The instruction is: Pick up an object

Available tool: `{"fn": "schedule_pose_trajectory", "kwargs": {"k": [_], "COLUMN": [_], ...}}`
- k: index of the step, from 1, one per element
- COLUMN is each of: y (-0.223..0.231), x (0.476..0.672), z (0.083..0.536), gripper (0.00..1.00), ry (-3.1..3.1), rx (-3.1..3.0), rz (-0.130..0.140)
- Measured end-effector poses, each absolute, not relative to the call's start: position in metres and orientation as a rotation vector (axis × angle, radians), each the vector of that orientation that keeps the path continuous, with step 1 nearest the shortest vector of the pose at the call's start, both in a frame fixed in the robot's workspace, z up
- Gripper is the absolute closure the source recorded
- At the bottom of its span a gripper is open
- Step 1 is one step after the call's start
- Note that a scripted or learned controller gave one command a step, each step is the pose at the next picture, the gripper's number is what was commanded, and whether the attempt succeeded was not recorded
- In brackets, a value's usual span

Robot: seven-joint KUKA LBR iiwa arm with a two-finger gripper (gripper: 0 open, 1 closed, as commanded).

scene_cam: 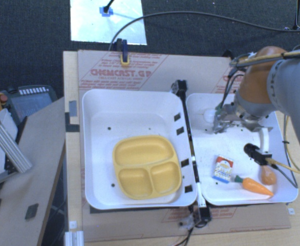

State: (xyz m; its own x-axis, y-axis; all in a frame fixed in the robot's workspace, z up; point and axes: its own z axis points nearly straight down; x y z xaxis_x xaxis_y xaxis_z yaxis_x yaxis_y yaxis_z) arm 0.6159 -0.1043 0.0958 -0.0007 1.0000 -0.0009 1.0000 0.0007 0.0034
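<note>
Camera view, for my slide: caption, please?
Claw low in right bin near carrot; yellow tray in left bin.

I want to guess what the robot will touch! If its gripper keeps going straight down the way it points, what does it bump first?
Probably the bare white floor of the right bin. The gripper points down near the bin's back left part, though depth is hard to judge.
</note>
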Motion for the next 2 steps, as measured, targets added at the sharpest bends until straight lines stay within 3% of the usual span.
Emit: {"fn": "schedule_pose_trajectory", "kwargs": {"k": [2], "y": [-0.095], "x": [0.619], "z": [0.198], "gripper": [1.00], "ry": [2.223], "rx": [2.211], "rz": [0.008]}}
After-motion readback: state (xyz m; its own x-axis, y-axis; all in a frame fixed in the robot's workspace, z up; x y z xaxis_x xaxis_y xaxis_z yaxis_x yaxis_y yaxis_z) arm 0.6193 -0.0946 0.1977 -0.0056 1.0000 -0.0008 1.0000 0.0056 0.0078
